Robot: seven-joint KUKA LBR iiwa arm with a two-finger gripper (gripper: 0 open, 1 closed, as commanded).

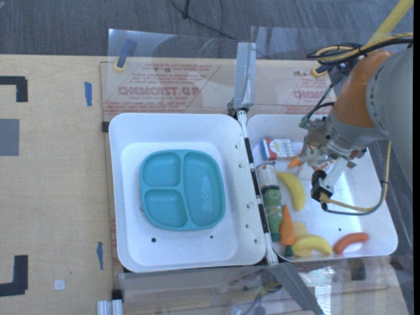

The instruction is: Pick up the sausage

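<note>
**Reach under way, sausage untouched.** Your tool (314, 157) hangs over the upper middle of the right bin (375, 176). The sausage (351, 241) lies well apart from it, in that bin's near right corner. The arm's grey wrist and orange band cover the tool from above, so you cannot tell whether it is spread or pressed together. Nothing is seen in its grip.

The sausage, an orange-red link, lies flat and slanted on the white floor. Its left end is near a second banana (312, 245) but appears not to touch it, and the floor on its other sides is bare. Closer to the tool sit a small carton (279, 148) and a banana (292, 189). A carrot (287, 223) lies by the bin's left wall. The left bin (131, 143) carries a teal plate (182, 189), and both bins rest on the pale surface (52, 176).

The step in hand reads as the approach, with the pick itself not yet begun. The next move calls for carrying the tool across the bin toward the near right corner. There it would turn to close across the sausage's narrow width, then come down spread wide enough to straddle it. Expect tight quarters, because the bin's near wall runs just beside the sausage. A descent set too far left could catch the second banana instead.
</note>
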